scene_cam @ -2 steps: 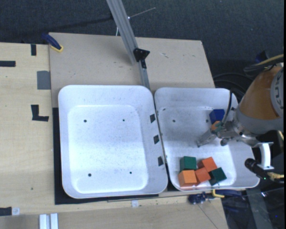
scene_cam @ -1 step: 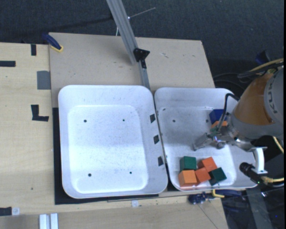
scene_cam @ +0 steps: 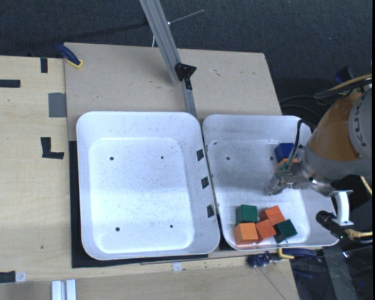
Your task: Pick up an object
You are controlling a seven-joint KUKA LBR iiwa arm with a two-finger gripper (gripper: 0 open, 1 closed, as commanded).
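Blocks (scene_cam: 260, 224) crowd the right bin's (scene_cam: 237, 136) near edge; its far-left floor and the left bin (scene_cam: 137, 120) lie open.

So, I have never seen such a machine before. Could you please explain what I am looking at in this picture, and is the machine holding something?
This is one picture from a camera fixed above a bench, looking down at a slant. The grey and orange shape on the right is a robot arm. At its end is a two-finger gripper, its "hand", lowered into the right bin. Two shallow white bins sit side by side; the other is the left bin. Near the front of the right bin lie small blocks in a cluster: a green block, an orange block and others like them. Something blue lies by the arm. I cannot tell whether the gripper holds anything; the blocks lie apart from it.
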